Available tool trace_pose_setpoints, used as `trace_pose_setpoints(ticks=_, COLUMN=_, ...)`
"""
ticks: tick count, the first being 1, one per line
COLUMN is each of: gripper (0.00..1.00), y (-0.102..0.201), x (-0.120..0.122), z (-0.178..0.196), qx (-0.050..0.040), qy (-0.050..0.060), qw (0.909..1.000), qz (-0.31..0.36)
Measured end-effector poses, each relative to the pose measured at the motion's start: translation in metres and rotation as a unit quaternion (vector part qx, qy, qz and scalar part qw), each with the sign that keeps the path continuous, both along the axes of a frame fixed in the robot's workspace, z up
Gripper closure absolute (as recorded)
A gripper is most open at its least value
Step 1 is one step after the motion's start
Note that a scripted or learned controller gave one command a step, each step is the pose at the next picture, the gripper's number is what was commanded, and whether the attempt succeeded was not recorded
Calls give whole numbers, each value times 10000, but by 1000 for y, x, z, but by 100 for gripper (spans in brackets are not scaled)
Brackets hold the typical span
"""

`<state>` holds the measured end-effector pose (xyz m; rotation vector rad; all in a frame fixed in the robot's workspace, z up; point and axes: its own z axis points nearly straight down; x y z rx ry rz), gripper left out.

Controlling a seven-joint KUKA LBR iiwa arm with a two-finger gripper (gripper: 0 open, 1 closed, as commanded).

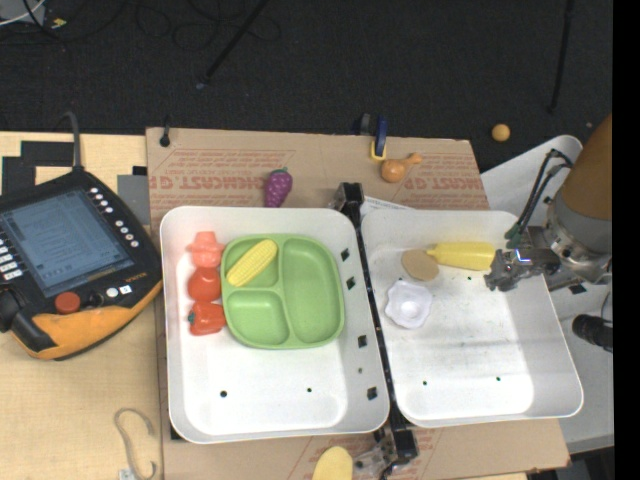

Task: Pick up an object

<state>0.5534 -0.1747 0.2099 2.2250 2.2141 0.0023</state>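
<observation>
The worktop (60,408) is light wood, and a sheet of brown cardboard (230,168) with red print lies on it under the two white bins. The room behind the far edge is dark, with black cables on a dark floor.

The left bin (260,408) holds a green divided plate (285,293) near its far edge, and a yellow toy corn (249,261) lies in the plate's left compartment. Orange-red toy pieces (204,283) lie in a row along the bin's left edge, just beside the plate.

The right bin (490,378) holds a yellow banana (462,256) near its far edge, with a tan round piece (420,264) touching its left end and a white cup-like thing (408,305) just in front of it. The gripper (498,270) hangs over the bin's right part, just beside the banana's right end. I cannot tell if the jaws are apart or together, and nothing is seen between them.

A black and orange control pendant (70,258) lies at the worktop's left edge. A purple toy (277,186) and an orange toy (396,167) rest on the cardboard behind the bins.
</observation>
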Motion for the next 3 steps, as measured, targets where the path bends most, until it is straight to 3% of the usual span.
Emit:
trace_pose_setpoints(ticks=1, gripper=100, y=-2, x=0, z=19, qx=4, qy=10, qw=10000, qz=13)
trace_pose_setpoints(ticks=3, gripper=100, y=101, x=12, z=29, qx=19, qy=28, qw=10000, qz=45)
